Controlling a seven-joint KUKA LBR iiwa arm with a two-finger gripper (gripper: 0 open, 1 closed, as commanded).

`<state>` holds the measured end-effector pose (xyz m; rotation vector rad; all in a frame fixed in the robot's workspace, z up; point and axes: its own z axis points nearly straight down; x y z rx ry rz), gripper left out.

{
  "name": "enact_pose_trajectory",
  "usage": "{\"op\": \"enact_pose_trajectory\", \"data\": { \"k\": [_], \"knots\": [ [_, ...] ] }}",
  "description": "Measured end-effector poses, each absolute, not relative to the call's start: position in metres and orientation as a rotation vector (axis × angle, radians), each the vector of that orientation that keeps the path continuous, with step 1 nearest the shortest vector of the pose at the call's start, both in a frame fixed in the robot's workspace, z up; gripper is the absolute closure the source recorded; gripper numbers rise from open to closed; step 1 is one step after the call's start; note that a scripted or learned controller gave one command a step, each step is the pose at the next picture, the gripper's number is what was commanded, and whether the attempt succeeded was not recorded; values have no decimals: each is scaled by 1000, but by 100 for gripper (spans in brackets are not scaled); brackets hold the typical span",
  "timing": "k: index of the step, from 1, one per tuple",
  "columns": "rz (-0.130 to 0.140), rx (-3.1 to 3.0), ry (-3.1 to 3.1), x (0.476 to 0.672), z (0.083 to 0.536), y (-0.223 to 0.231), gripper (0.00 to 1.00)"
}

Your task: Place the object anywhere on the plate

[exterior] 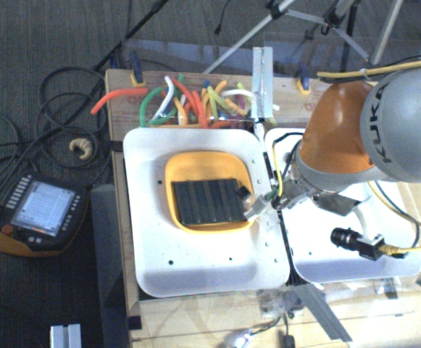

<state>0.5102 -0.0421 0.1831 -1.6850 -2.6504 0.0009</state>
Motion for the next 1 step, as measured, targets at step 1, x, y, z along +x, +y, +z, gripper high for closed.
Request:
{"op": "enact_pose_trajectory", "data": {
  "k": [1],
  "knots": [
    [0, -1686, -2650, 510, 183, -42, 0]
  ]
}}
